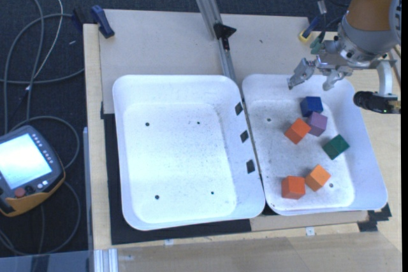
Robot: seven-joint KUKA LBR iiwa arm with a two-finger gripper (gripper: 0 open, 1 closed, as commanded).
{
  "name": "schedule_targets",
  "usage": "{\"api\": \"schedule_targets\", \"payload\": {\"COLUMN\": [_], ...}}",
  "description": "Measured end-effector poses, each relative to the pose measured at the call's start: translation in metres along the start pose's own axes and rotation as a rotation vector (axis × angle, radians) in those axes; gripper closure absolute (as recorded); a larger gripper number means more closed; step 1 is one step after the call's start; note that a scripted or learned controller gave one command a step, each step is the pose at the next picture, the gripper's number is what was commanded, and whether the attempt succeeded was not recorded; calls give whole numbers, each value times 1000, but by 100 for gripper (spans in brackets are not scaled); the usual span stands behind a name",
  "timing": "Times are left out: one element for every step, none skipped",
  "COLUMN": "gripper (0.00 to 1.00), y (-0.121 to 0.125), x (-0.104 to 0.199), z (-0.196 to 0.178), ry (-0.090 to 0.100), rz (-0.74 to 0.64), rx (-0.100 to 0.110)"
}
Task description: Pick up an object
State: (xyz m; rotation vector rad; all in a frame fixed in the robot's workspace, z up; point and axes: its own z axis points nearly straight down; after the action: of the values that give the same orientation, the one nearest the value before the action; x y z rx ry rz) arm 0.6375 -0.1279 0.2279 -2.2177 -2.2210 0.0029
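Looking down on your bench, you find the claw [315, 75] hanging over the far rim of the right bin [366, 165], its two fingers spread apart with nothing between them. Just below the claw, toward you, sits a blue cube [312, 104], touching a purple cube [317, 123] on its near side. An orange cube [297, 131] lies just left of the purple one. Farther toward you and a little right of the claw rests a green cube [335, 146]. Nearest the front rim, well apart from the claw, sit two more orange cubes [305, 183] side by side. Well to the claw's left is the left bin [127, 99].
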Motion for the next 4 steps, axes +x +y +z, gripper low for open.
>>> {"api": "schedule_targets", "payload": {"gripper": [0,0,0,0], "y": [-20,-30,-35,-42], "x": [-52,-37,-24,-14], "z": [103,105,108,112], "ry": [-2,-10,-13,-6], "rz": [4,0,2,2], "rx": [-3,-27,-35,-25]}}
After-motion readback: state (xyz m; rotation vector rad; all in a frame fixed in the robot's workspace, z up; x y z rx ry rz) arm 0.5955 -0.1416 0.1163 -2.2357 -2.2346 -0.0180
